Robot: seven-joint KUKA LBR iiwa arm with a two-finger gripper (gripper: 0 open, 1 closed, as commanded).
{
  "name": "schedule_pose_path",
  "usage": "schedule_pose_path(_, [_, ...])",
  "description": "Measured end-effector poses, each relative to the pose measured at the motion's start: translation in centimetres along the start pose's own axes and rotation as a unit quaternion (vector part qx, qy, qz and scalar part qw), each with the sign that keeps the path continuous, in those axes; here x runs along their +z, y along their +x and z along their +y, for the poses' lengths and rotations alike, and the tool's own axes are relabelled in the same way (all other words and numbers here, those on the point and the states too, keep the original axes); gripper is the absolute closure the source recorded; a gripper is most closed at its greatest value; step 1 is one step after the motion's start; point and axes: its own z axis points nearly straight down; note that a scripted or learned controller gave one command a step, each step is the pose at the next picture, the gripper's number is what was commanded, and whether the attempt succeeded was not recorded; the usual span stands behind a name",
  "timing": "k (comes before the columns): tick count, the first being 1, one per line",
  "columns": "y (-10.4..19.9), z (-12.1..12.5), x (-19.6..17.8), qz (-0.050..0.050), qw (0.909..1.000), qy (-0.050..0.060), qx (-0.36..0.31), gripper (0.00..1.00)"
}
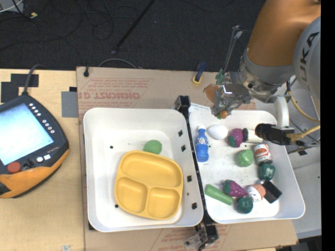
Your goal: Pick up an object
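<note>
My gripper point(224, 104) hangs over the back rim of the right bin point(293, 205), just above a white egg point(217, 132). A small orange-brown thing point(223, 113) shows at its tip; whether it is gripped is unclear. In the right bin lie a blue bottle point(201, 144), a magenta-and-green toy point(236, 137), a green ball point(244, 157), a red-and-white can point(261, 152), a dark green pepper point(266, 170), a green cucumber point(219, 194), a purple bunch point(234, 187), a teal lump point(244, 205) and a black block point(271, 192).
The left bin point(99, 140) holds a yellow divided plate point(149, 184) and a green ball point(153, 146) behind it. A teach pendant point(26, 140) lies at the far left of the bench. A small blue-and-yellow thing point(199, 73) rests on the cardboard behind the bins.
</note>
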Motion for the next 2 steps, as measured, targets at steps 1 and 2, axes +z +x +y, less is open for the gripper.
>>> schedule_pose_path(1, [-0.5, -6.7, -0.5, -0.001, 1.0, 0.007, 0.003, 1.0])
schedule_pose_path(2, [-1.3, -11.9, -6.2, -0.001, 1.0, 0.004, 0.002, 1.0])
